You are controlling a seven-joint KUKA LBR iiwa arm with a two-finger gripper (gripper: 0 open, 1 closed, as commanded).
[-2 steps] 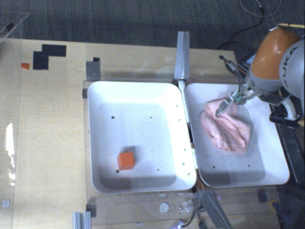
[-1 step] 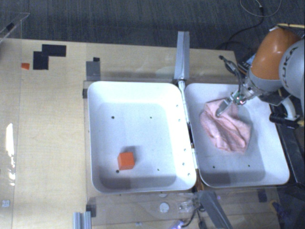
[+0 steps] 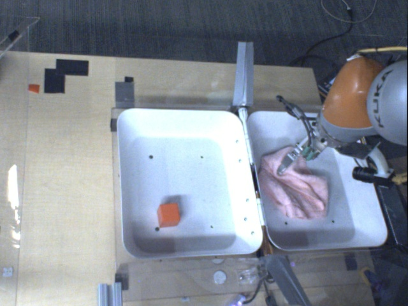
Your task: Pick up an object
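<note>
Orange cube: small block, lower middle of left bin, edges slightly skewed to bin walls.
Pink cloth: crumpled, right bin, long axis upper-left to lower-right.
Gripper: at cloth's upper edge, touching it; opening and grasp cannot be told.

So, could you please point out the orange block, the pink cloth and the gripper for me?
orange block (image 3: 169, 214), camera view, on its top face.
pink cloth (image 3: 299, 193), camera view, on the middle of its folds.
gripper (image 3: 290, 161), camera view, at the tips, over the cloth's upper edge.
</note>
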